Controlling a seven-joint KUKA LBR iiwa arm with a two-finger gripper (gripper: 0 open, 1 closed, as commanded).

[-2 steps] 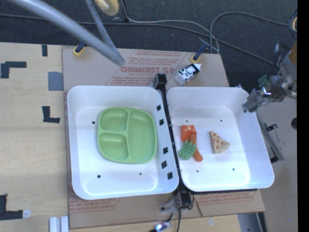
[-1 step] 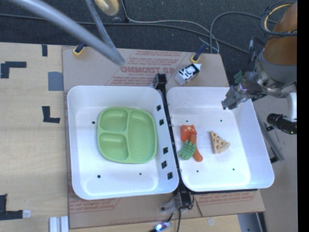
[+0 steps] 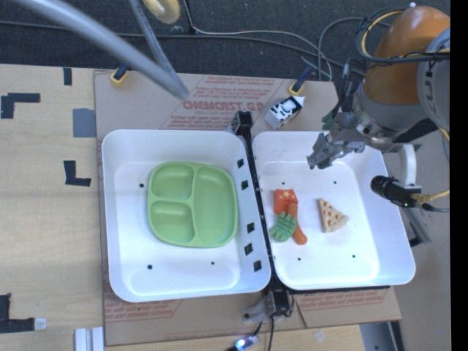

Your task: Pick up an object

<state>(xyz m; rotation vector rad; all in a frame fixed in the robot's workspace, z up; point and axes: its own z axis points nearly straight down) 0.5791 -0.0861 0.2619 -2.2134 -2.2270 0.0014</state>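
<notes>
The gripper hangs over the back part of the right bin, its dark fingers pointing down and toward the left; whether they are spread or pressed together I cannot tell, and nothing can be seen between them. Behind it the arm comes in from the right, bent over the bin's far right corner, its orange band rounded at the top with grey wrist parts and looping cables beneath. Nearer the front of the same bin, apart from the gripper, lies a pizza slice toy, its long axis running from back-left to front-right, with the narrow tip toward the back and the crust edge toward the front right. To its left sits a red block, and just in front of that a carrot toy with green leaves lying to the left and its orange body slanting toward the front right. The left bin holds a green divided plate near its middle. Both bins rest on a cardboard sheet with red printing that is too blurred to read surely. A small black and white object sits on the cardboard behind the bins.
</notes>
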